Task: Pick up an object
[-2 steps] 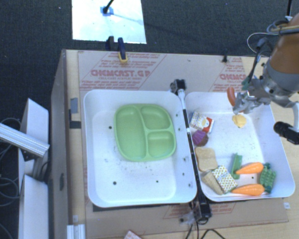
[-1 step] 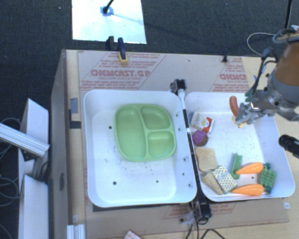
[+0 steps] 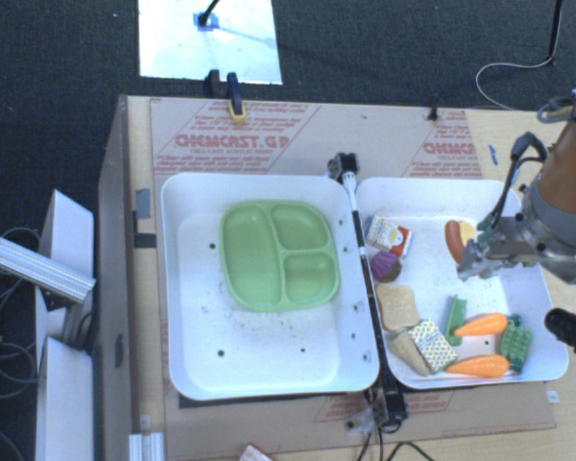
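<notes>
The grey two-finger gripper (image 3: 478, 257) hangs over the right-hand shallow white bin (image 3: 432, 192), in the right-middle of the frame, its dark tip low above the bin floor; whether the fingers are apart or together I cannot tell, since the head shows as one dark blur; nothing is seen between them.

The nearest thing is the red and yellow sausage-shaped toy (image 3: 455, 239), just up and to the left of the tip, close beside it; its long axis runs roughly up and down the frame, tilted a little; a short shift toward the upper left would, I judge, bring the tip over it.

Below the tip lie the small green upright block (image 3: 456, 317) and the orange plastic carrot (image 3: 481, 325), the carrot's long axis running left to right; a second orange carrot (image 3: 477, 365) lies lower, near the bin's bottom rim, also left to right; these are farther off, down the frame.

The left-hand white bin (image 3: 197, 286) holds the pale green divided plastic plate (image 3: 278, 255), well apart from the gripper, toward the centre-left.
</notes>
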Available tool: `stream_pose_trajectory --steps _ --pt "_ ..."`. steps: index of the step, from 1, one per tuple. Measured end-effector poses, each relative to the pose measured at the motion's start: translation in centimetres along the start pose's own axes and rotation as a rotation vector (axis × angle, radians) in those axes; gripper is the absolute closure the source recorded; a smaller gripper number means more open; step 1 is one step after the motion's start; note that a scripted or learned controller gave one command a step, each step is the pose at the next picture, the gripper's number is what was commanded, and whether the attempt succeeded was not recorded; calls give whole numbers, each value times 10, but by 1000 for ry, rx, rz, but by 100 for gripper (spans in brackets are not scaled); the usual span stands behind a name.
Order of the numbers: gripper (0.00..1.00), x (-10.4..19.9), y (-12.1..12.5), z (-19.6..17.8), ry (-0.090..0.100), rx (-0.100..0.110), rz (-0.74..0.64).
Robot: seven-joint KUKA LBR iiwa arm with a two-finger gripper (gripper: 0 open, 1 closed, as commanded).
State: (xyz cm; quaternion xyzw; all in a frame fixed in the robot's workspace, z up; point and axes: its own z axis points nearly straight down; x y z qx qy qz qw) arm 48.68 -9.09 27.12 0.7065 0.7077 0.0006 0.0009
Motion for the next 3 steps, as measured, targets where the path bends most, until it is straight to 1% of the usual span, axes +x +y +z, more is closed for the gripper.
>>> stream_pose_trajectory --steps 1,2,3 --pt "100 -43 0 15 0 1 1" --pt "0 -43 0 15 0 1 0" --pt "0 -54 -1 136 1 3 1"
